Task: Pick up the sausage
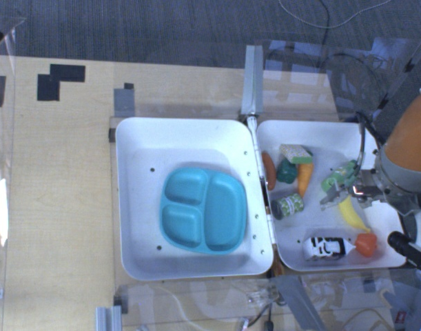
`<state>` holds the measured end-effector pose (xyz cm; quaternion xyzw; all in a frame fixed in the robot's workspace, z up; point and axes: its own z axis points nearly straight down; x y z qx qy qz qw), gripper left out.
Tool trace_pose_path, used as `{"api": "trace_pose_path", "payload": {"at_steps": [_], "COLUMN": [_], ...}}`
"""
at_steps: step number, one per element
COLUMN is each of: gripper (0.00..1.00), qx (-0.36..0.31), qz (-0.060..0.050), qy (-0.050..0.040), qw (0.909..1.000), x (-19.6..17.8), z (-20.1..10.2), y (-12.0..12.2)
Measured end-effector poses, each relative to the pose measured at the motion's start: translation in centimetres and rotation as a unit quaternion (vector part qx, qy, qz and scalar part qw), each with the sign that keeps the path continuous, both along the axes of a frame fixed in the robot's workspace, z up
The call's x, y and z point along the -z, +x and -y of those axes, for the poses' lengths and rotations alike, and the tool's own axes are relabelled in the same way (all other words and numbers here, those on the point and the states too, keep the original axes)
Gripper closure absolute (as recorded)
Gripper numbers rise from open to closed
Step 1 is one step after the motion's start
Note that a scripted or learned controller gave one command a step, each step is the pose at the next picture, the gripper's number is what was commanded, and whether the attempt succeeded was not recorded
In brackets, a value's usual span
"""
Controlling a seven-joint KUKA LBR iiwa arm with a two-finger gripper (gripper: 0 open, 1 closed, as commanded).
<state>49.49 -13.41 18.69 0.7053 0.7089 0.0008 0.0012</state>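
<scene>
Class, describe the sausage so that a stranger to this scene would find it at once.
Take the right bin of the two white bins. Along its left wall, near the far end, lies the sausage, pointing away from the camera. It is a slim reddish-brown stick, darker and thinner than the orange carrot further right.

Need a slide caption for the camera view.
Gripper hovers over the right bin; reddish-brown sausage lies untouched along its left wall.

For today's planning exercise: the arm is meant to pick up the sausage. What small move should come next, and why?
Probably shift the gripper left across the right bin. The sausage lies along that bin's left wall, while the gripper sits by the banana on the far side, with the carrot between them.
</scene>
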Motion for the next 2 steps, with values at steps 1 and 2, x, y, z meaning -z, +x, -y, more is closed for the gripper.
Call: {"api": "trace_pose_path", "payload": {"at_steps": [1, 2], "gripper": [0.00, 0.00], "qx": [-0.153, -0.135], "qz": [0.001, 0.000], "qy": [-0.0008, 0.0003], "qw": [0.9882, 0.9908], "x": [-2.1, 5.1], "z": [-0.2, -4.6], "y": [0.8, -0.7]}}
